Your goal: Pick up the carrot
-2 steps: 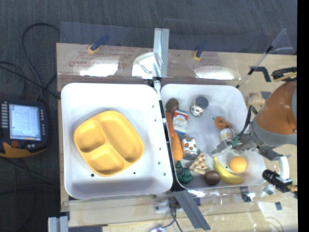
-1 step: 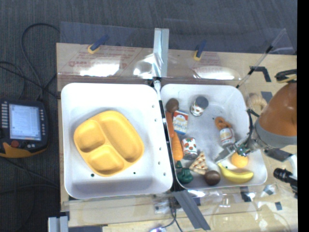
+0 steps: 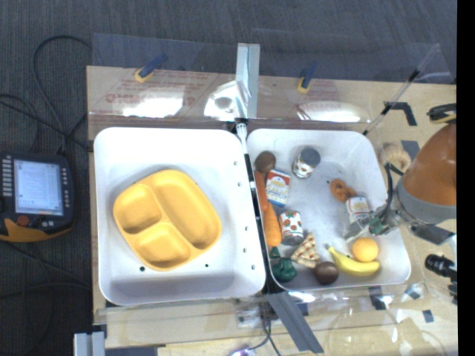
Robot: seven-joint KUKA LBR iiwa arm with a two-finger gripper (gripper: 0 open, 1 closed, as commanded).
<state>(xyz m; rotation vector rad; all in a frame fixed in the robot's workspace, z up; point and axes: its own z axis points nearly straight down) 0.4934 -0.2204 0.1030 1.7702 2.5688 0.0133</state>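
Observation:
The carrot (image 3: pixel 269 215) is long and orange. It lies lengthwise against the left wall of the right bin (image 3: pixel 386 267), beside a small printed carton (image 3: pixel 278 187) and a small can (image 3: pixel 292 225). My gripper (image 3: pixel 377 225) reaches in over the bin's right wall, below the grey wrist and orange band (image 3: pixel 438 170). It hovers near a small jar (image 3: pixel 358 206) and an orange fruit (image 3: pixel 364 249), well to the right of the carrot. Nothing shows held in it.
The right bin also holds a brown round item (image 3: pixel 265 161), a tin (image 3: pixel 306 161), a pretzel (image 3: pixel 341 190), a banana (image 3: pixel 353 264), a pizza slice (image 3: pixel 304 252), a green item (image 3: pixel 283 270) and a dark plum (image 3: pixel 325 273). A yellow divided tray (image 3: pixel 167 217) lies in the left bin (image 3: pixel 111 154).

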